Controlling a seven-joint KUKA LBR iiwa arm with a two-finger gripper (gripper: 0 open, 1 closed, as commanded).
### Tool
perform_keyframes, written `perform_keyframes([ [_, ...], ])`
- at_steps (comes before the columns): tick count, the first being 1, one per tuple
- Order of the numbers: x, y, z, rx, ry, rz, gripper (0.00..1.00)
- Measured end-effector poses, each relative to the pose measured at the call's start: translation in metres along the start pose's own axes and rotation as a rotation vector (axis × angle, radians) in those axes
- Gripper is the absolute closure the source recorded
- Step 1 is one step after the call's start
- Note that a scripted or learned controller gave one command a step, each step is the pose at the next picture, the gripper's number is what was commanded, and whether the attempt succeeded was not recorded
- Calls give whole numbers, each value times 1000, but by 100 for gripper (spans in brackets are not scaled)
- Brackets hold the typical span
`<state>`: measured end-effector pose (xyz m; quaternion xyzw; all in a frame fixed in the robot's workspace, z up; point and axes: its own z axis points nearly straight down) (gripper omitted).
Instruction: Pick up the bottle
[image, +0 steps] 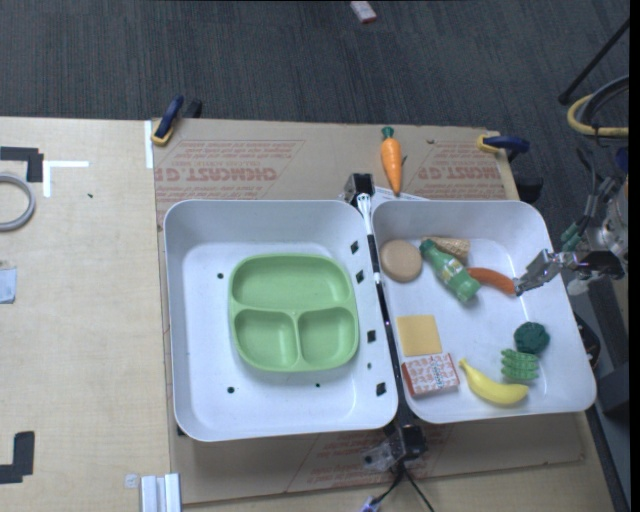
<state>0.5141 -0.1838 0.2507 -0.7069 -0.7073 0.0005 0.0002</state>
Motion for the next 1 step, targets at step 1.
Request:
perform_keyframes([
  [1,0,0,-9,0,-1,-1,100],
])
